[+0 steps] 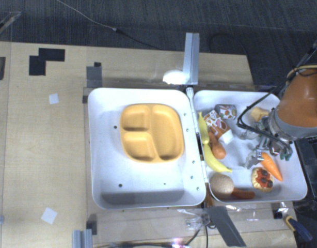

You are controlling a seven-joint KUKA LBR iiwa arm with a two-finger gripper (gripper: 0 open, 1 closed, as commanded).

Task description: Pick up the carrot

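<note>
The orange carrot (272, 167) lies tilted in the right bin (298, 190), near its right wall, with its thick end pointing up-left. My gripper (260, 152) hangs low over the bin, right at the carrot's thick end, below the orange band of the arm (303, 105). The wrist and its cables hide where the gripper meets the carrot, so I cannot tell whether they touch.
The right bin also holds a banana (209, 148), a sausage (218, 150), a printed packet (218, 123), a small can (226, 111), a brown potato (221, 183), a red sausage (244, 194) and a small tart (262, 179). In the left bin (104, 185) sits a yellow divided tray (151, 132).
</note>
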